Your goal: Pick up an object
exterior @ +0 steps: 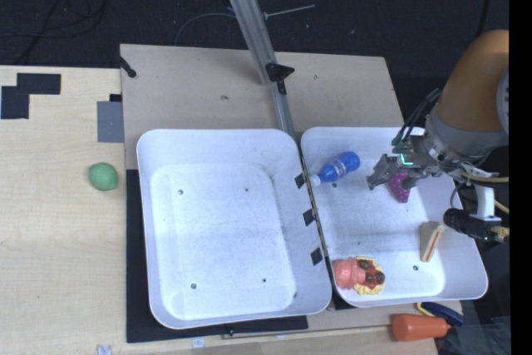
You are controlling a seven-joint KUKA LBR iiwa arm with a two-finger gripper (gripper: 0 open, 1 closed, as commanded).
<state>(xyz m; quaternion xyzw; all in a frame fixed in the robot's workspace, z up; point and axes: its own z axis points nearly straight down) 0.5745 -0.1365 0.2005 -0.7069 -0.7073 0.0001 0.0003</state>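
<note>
The hand [397,172] sits low in the right bin [465,283], fingers closed around a purple object [401,187], with a blue bottle [338,167] just beside it.

Two bins side by side on the desk [50,204]

The right bin [465,283] holds a bottle [338,167] at its left rear, a toy [359,274] at front left and a wedge [430,241] at right; a ball [103,176] lies left of the left bin [158,154].
</note>
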